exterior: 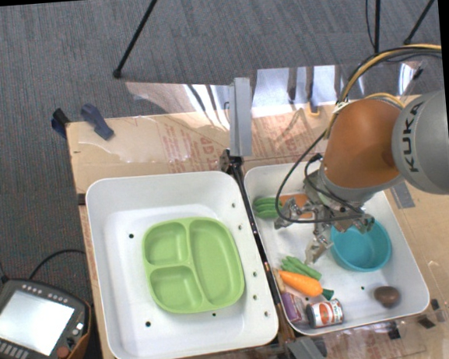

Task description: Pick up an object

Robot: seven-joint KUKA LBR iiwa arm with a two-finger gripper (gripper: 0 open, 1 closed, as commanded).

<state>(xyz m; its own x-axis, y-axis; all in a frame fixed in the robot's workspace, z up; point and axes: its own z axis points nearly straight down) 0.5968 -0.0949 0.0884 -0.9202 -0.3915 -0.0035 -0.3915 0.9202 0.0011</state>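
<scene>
Down at the near rim of the right bin (pixel 417 271) lies a small can (pixel 324 313), the toy carrot (pixel 301 282) just up at its 11 o'clock. The hand (pixel 321 246) hangs above the carrot, at 9 o'clock of the blue bowl (pixel 363 248), nothing between its fingers, though how wide they stand I cannot tell. Best, I'd judge, to drop straight down across the carrot's narrow width, clear of the bowl's rim.
</scene>
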